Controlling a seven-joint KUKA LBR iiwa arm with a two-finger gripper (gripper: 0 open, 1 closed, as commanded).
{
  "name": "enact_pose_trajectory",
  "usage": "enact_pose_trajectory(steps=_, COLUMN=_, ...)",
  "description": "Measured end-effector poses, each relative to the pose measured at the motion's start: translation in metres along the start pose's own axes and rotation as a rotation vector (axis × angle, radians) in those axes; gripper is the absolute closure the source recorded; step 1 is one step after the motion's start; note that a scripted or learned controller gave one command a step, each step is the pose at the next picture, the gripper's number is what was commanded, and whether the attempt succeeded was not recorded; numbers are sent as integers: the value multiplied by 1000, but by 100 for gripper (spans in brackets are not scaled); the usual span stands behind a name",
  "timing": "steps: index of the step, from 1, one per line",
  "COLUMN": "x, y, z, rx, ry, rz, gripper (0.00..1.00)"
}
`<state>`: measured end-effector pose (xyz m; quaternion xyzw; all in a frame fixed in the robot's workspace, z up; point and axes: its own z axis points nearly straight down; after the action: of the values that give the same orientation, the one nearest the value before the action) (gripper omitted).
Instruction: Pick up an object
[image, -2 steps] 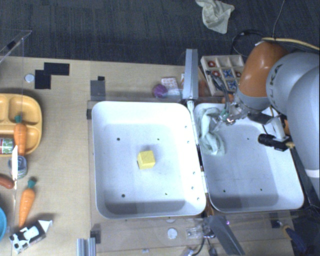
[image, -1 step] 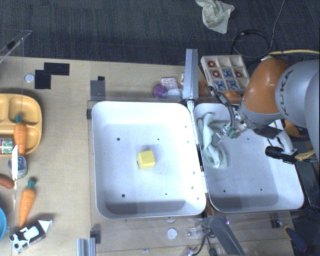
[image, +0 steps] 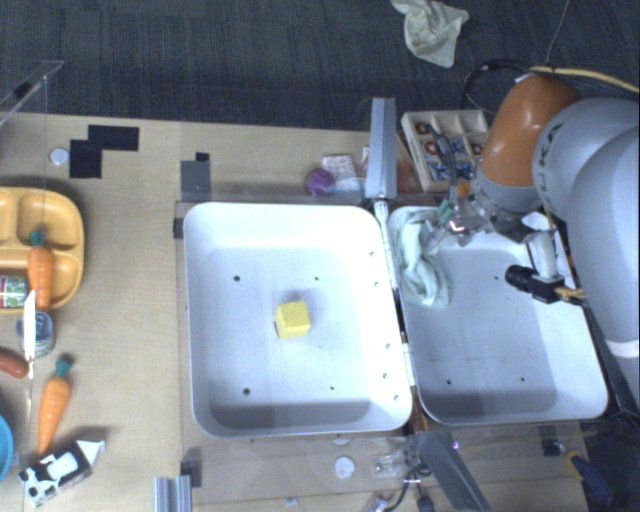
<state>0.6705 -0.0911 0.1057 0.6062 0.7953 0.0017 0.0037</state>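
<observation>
A small yellow block (image: 293, 319) lies near the middle of the left bin (image: 230, 400). A crumpled pale green and white cloth (image: 419, 268) lies bunched against the left wall of the right bin (image: 520, 390), at its far corner. My gripper (image: 452, 222) is low over that far corner, right at the cloth's upper edge, with the grey arm and its orange band (image: 520, 120) rising behind it. From this angle the wrist hides the tip, so contact with the cloth cannot be judged.
A metal divider post (image: 380, 150) stands behind the bins' shared wall. A purple object (image: 319, 181) and a box of small items (image: 440, 145) sit behind the bins. Left of the bins are a yellow tray (image: 50, 215) and toy carrots (image: 52, 400).
</observation>
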Motion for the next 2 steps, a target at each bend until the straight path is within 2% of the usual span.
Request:
enact_pose_trajectory(steps=1, x=-33, y=-8, z=-65, rx=-3, ry=-1, rz=152, gripper=0)
enact_pose_trajectory(steps=2, x=13, y=-88, z=4, rx=0, ry=2, rz=-6, gripper=0)
